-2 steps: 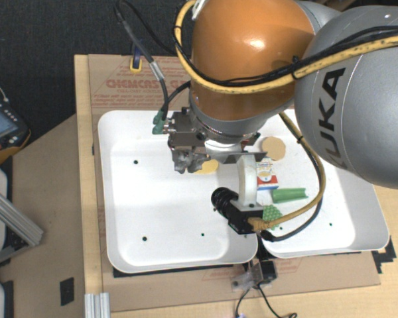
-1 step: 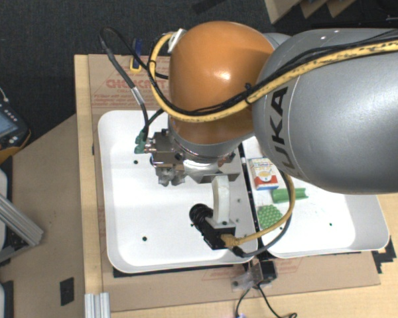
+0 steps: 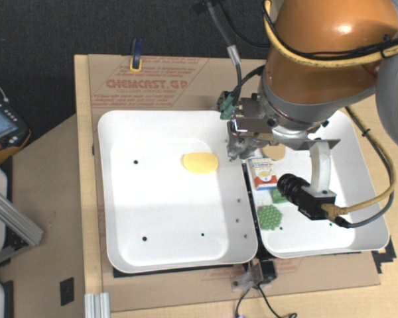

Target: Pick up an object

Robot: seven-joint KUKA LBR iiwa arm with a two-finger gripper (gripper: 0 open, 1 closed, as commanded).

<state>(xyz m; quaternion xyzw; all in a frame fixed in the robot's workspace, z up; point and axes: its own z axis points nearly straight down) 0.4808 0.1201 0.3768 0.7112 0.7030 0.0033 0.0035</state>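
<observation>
A yellow oval object (image 3: 199, 162) lies in the left bin (image 3: 119, 177), toward its upper right. In the right bin (image 3: 358, 230) lie a small red and white box (image 3: 263, 174) and a green bumpy ball (image 3: 270, 216). A tan piece (image 3: 275, 153) peeks out just above the box. The arm's big orange wrist band covers the top of the right bin. My gripper (image 3: 242, 141) hangs below it, over the wall between the two bins, just up-left of the box and right of the yellow object.
A black cable fitting (image 3: 304, 197) juts over the right bin beside the green ball. The bins rest on a cardboard sheet (image 3: 152, 78) with a blue and yellow clip (image 3: 136, 57) at its far edge. Cables (image 3: 222, 18) trail above the arm.
</observation>
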